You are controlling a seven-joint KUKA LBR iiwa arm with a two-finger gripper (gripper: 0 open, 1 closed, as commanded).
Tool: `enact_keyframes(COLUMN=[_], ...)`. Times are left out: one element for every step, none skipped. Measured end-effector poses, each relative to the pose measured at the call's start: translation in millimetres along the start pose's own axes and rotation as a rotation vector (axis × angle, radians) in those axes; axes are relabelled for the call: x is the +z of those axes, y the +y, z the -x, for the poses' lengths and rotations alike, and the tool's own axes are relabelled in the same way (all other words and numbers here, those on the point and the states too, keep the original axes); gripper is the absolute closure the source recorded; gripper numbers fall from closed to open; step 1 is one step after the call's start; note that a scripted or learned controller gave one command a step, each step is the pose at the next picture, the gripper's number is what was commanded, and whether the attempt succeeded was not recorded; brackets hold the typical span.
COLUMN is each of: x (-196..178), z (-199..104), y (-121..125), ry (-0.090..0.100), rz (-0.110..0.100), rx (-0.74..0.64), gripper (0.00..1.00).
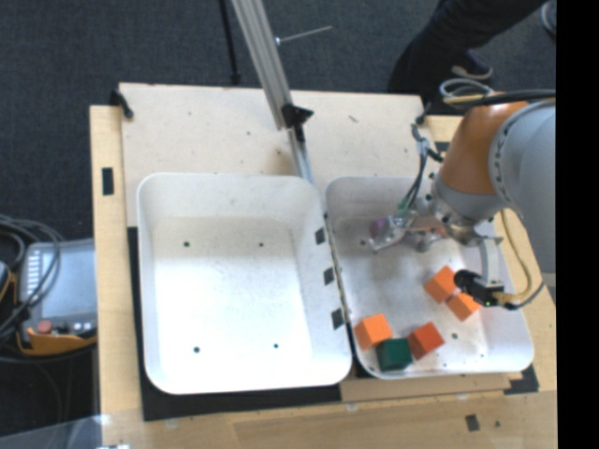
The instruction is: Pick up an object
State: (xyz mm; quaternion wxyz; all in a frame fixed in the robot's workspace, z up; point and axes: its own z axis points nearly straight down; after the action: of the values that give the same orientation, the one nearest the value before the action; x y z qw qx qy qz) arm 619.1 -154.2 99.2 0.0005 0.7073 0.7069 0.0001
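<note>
Orange blocks lie in the right bin on the tabletop: one orange block at six o'clock touching a dark green block, another just beside that, and two at three o'clock. From the camera view, the gripper hovers over the bin's bare centre; whether it is parted or closed, I cannot tell. At nine o'clock sits the left bin.

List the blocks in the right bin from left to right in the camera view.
Orange block by the divider → green block → orange block at the near rim → orange block further back → orange block beside it.
</note>
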Motion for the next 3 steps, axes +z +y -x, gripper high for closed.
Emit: enact_keyframes(x=[-14, -58, -106], z=[1, 3, -4], y=[2, -1, -1], ry=[0.0, 0.0, 0.0], rz=[0.007, 0.005, 0.006], rx=[0.002, 0.002, -0.004], gripper=[1.0, 1.0, 1.0])
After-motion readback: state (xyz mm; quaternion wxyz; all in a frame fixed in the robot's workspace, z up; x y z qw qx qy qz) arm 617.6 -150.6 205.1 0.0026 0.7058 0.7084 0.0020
